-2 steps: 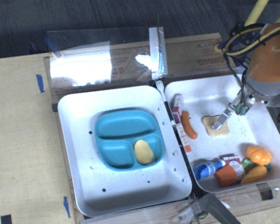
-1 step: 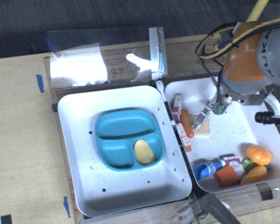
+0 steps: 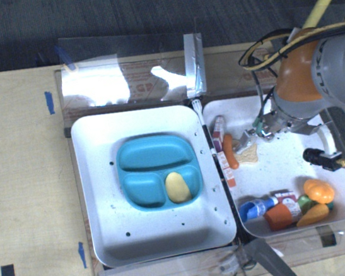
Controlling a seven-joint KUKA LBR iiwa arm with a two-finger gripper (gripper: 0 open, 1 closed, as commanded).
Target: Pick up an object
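Observation:
My gripper (image 3: 249,137) hangs over the upper left part of the right bin (image 3: 290,162), at the end of the grey arm with its orange band (image 3: 295,82). Just under it lies a tan flat piece (image 3: 247,154). Left of that, an orange sausage (image 3: 228,150) and a red-and-white tube (image 3: 217,128) lie along the bin's left wall. Nothing can be seen in the gripper's hold.
The right bin's front edge holds a blue cup (image 3: 252,209), a red block (image 3: 278,216), a green piece (image 3: 304,201), an orange pepper (image 3: 320,191) and a carrot (image 3: 313,214). The left bin (image 3: 95,177) bears a blue divided tray (image 3: 153,162) with a yellow lemon (image 3: 177,187). Cables (image 3: 262,51) loop above the arm.

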